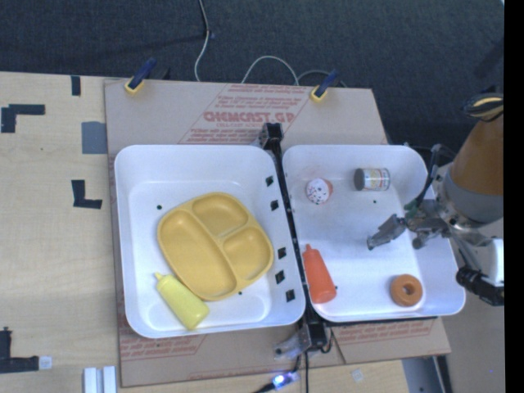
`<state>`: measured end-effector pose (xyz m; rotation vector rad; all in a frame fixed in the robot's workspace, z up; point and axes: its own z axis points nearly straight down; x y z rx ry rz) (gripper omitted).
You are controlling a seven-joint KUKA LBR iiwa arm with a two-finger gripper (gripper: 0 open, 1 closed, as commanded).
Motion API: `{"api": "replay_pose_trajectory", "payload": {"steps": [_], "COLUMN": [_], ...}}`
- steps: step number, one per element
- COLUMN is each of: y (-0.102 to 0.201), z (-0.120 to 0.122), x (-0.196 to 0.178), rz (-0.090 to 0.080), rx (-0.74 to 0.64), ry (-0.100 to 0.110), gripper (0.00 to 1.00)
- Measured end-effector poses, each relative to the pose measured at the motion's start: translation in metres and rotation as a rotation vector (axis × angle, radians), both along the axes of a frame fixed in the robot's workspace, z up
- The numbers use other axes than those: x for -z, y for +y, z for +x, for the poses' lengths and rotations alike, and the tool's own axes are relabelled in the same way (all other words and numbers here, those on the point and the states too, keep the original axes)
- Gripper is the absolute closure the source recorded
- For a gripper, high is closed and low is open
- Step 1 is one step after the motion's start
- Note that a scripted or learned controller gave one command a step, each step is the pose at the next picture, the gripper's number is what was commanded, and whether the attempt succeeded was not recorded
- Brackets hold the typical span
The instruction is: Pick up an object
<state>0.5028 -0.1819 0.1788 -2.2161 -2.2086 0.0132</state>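
Note:
In the right bin (426,166) lie a white ball with red dots (318,190), a small can on its side (372,178), an orange bottle (318,274) against the left wall, and a brown doughnut (406,290) at the front right. My gripper (401,234) hovers over the right side of this bin, above bare floor between the can and the doughnut. It is open, with nothing between its fingers. The left bin (131,170) holds a yellow divided plate (215,244) and a yellow mustard bottle (181,300).
The two bins meet at a black-clipped divider (282,219). They sit on a cardboard sheet (246,113) held by two clamps at the back. A white cable (270,62) loops behind the bins. The arm's grey and orange body (483,170) stands over the right rim.

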Motion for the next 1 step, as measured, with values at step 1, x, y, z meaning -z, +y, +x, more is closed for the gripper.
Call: {"api": "replay_pose_trajectory", "payload": {"steps": [1], "y": [0.0004], "z": [0.0034], "x": [-0.0067], "rz": [-0.003], "rx": [-0.004], "ry": [-0.013], "gripper": [0.0]}}
